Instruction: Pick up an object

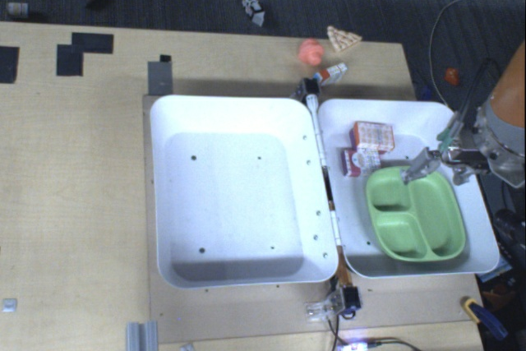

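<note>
The right white bin [386, 113] holds a green divided tray [415, 214] lying at its front right. Behind the tray sit a red and white box [374, 136] and a smaller red packet [353, 162], touching each other. My gripper [440, 163] reaches in from the right and hangs over the tray's back edge, just right of the red packet. Nothing shows as held by it. The grey arm with its orange band [505, 107] rises at the right edge.
The left white bin [230, 107] lies beside the right one. Behind the bins on the bench lie a pink ball [311, 52], a triangular piece [343, 38] and a small tube [331, 75]. Cables run at the front [345, 304].
</note>
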Robot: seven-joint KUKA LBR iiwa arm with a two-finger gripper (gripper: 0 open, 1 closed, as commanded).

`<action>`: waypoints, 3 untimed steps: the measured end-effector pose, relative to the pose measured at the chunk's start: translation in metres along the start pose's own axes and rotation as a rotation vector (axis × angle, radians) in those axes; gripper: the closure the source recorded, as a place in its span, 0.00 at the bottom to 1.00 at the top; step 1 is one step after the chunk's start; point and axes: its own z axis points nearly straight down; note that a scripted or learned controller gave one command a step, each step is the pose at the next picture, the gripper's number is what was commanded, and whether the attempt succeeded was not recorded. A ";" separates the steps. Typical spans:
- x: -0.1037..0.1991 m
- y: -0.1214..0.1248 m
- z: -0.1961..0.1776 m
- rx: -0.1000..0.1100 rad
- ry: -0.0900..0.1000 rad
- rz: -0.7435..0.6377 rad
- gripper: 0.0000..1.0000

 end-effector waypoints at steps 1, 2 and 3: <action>0.021 -0.007 0.166 0.004 0.001 0.003 0.00; 0.024 -0.004 0.155 0.000 0.004 -0.001 1.00; 0.125 0.015 0.088 0.000 0.001 0.000 1.00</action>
